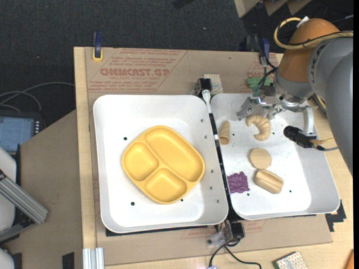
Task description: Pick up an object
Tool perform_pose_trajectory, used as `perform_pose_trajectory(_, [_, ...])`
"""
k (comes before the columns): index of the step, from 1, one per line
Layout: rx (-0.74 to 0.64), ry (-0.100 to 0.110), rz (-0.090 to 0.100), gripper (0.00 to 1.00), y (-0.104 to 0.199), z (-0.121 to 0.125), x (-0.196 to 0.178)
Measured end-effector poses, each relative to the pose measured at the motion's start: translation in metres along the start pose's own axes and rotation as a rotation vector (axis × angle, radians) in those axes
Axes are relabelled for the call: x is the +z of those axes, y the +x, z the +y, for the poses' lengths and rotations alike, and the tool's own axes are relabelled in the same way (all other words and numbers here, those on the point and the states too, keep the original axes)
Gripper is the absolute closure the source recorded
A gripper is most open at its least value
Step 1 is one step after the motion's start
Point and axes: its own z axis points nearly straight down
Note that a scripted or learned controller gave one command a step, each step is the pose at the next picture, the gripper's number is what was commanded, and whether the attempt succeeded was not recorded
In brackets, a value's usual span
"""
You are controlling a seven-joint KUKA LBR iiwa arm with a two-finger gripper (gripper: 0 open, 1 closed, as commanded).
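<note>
You are looking at gripper hanging low over far end of right bin, likely lining up a pick. Croissant lying directly beneath it, touching or nearly. Cannot tell claw state. Round biscuit, bread roll, purple grapes lying nearer camera.

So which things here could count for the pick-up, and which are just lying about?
Job:
gripper, over the croissant
round biscuit
bread roll
small cone piece
purple grape bunch

Lying about:
yellow divided plate, in the left bin
</note>
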Motion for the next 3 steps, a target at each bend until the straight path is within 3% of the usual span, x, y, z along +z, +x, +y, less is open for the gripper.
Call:
perform_pose_trajectory(1, [0.001,-0.001,-0.001,1.00,-0.001,-0.001,-0.011])
perform_pose_trajectory(2, [0.000,0.000,-0.001,0.00,-0.001,-0.001,-0.010])
perform_pose_trajectory(3, [0.005,0.009,0.002,0.00,-0.011,-0.095,0.001])
